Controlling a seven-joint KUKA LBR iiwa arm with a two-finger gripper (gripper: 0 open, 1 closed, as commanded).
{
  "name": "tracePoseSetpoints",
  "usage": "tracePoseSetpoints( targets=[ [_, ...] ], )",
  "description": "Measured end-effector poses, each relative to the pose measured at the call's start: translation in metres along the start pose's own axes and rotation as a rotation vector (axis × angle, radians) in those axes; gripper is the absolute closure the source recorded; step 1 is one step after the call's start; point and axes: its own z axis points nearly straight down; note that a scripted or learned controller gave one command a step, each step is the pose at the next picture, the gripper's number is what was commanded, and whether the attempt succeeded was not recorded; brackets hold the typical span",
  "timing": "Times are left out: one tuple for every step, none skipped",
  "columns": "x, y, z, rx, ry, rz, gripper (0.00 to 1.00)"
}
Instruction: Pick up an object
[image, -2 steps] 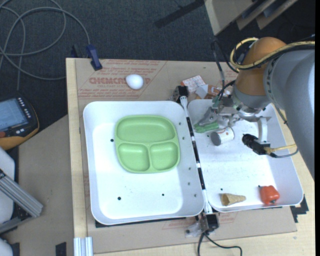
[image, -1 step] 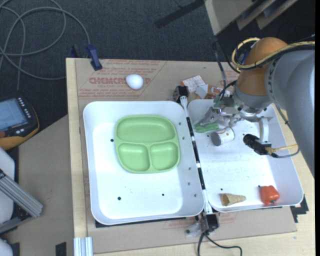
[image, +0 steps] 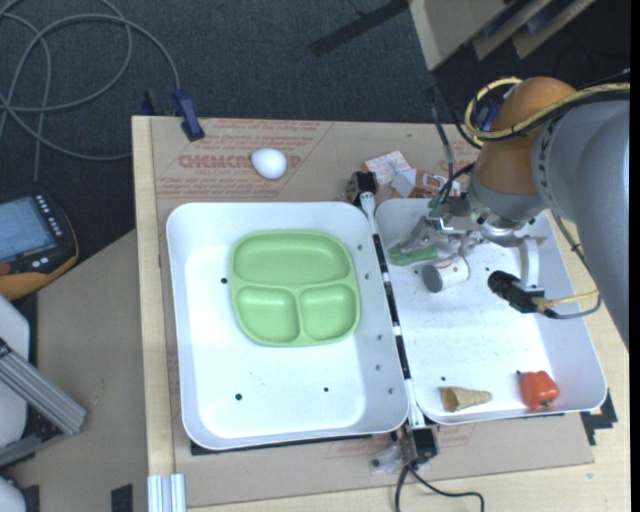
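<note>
Green object (image: 408, 251) and white cylinder (image: 446, 272) just beside the pincer (image: 440, 238), grip state unclear.

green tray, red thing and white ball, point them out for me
green tray (image: 295, 287), camera view, middle of tray
red thing (image: 538, 389), camera view, its body
white ball (image: 268, 162), camera view, its top

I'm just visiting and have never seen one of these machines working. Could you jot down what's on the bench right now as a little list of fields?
left bin: holds a green divided plate
right bin: ice-cream cone and red-orange object near the front edge; small cylinder and green item near the back
arm: reaching in from the right
gripper: low over the back of the right bin, above the cylinder
white egg-shaped object: on the bench behind the left bin
</note>
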Motion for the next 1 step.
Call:
tracePoseSetpoints(
  targets=[
    [-0.0021,-0.0098,0.0030,0.008,-0.002,0.001,0.00]
  ],
)
